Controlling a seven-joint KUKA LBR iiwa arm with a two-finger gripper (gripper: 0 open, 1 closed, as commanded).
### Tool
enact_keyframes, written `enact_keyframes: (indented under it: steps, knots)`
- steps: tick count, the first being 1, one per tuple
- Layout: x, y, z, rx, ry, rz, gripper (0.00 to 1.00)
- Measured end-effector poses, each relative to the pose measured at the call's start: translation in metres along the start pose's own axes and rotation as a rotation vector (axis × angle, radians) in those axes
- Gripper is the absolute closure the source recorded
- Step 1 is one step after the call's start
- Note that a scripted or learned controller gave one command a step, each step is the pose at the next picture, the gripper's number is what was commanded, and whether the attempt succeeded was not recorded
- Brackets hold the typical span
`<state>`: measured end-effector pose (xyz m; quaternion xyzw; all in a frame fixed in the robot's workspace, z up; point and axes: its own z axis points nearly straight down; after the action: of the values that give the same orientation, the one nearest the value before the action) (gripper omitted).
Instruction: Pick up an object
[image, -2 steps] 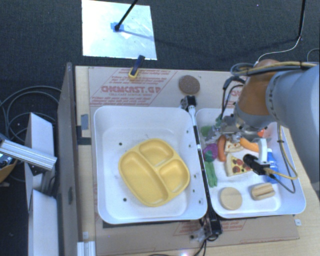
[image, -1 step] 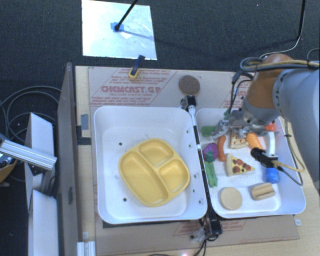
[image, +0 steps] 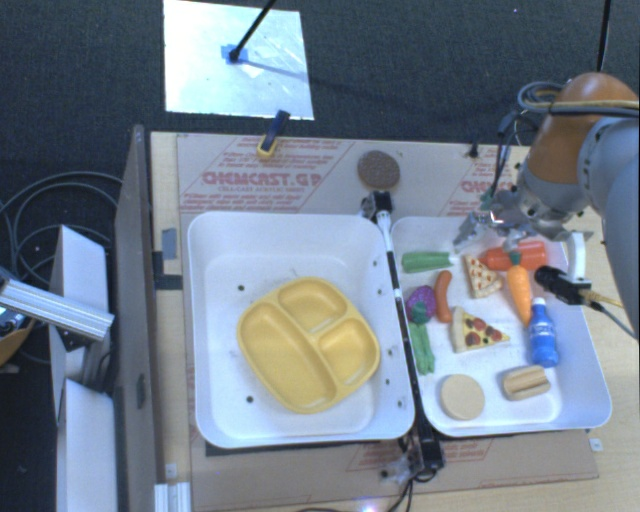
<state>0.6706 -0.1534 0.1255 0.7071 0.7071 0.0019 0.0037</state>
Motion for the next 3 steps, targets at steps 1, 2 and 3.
enact_keyframes:
  steps: [1, 2, 3]
  knots:
    - [-0.012, -0.011, 0.020, 0.007, 0.002, -0.003, 0.00]
    - [-0.010, -0.074, 0.041, 0.011, 0.004, 0.000, 0.00]
    - [-0.010, -0.070, 0.030, 0.004, 0.002, -0.002, 1.00]
